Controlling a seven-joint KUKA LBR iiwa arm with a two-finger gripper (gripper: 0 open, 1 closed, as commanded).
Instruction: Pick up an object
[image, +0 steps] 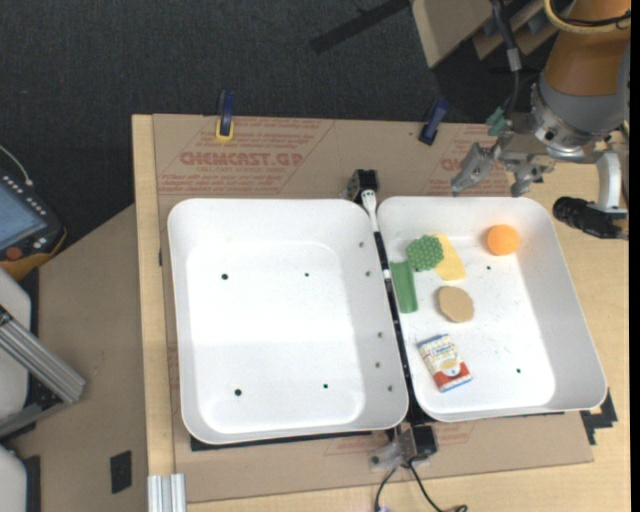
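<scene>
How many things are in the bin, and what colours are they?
Orange: 1, the ball
Green: 1, the broccoli toy
Yellow: 1, the flat piece
Tan: 1, the round piece
Red and white: 1, the small carton
Total: 5

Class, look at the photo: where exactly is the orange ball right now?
The orange ball lies in the right-hand bin, near its far right corner, just right of the yellow piece and green broccoli-like toy.
</scene>
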